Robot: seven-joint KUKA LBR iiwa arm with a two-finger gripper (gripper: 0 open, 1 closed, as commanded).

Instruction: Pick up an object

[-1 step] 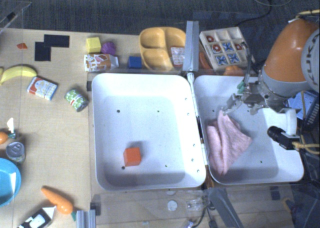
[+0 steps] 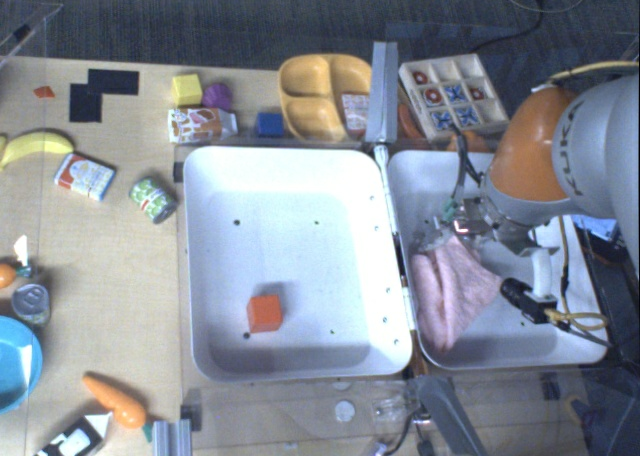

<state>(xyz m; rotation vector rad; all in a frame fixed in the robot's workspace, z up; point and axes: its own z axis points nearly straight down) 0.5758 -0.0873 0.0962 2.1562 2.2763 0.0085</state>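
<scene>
An orange cube [image 2: 265,313] lies in the left bin [image 2: 300,169], near its front left. A crumpled pink cloth [image 2: 452,289] lies in the right bin [image 2: 570,349], against its left wall. My gripper [image 2: 452,232] hangs low over the cloth's upper end, reaching in from the right under the orange band of the arm [image 2: 535,159]. The cloth's top edge rises toward the gripper, and the wrist hides where the two meet.
Outside the bins on the left lie a banana [image 2: 35,147], a small carton [image 2: 84,176], a green can [image 2: 153,199], a carrot [image 2: 117,400] and a blue bowl [image 2: 15,364]. A yellow divided dish [image 2: 320,94] and a tic-tac-toe board [image 2: 455,92] sit behind the bins.
</scene>
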